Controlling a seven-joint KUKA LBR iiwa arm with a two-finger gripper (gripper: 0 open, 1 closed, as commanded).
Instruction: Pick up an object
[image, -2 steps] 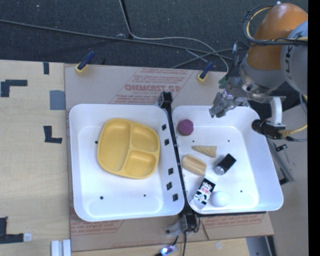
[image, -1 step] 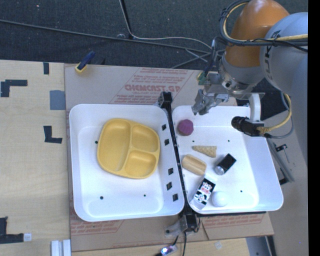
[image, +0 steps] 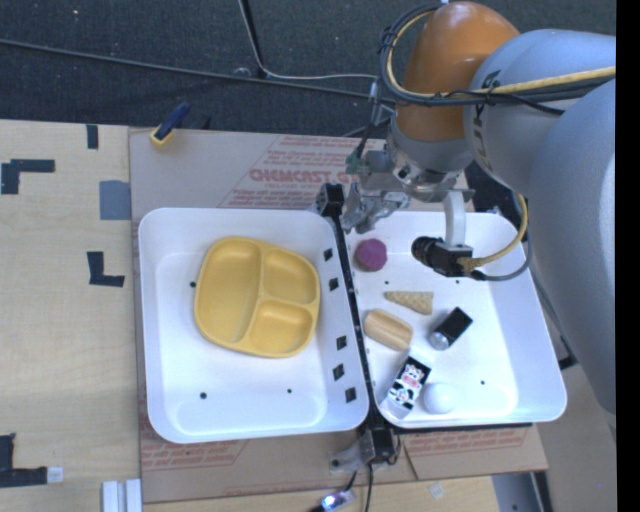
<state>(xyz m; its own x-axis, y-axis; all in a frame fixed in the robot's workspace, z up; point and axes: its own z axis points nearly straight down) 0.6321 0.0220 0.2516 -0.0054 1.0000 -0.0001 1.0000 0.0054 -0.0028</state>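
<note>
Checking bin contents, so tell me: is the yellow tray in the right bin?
No, the yellow tray lies in the left bin, apart from the small items in the right bin.

Grey rounded arm (image: 560, 130), glossy orange band (image: 445, 60), yellow and black cables looping, metallic wrist block (image: 400, 185)

Even, bright overhead light, soft short shadows. White bins (image: 170, 300) near blown out, mild glare on the orange band (image: 440, 60). Focus fair overall; arm (image: 570, 150) close-up is slightly soft.
</note>
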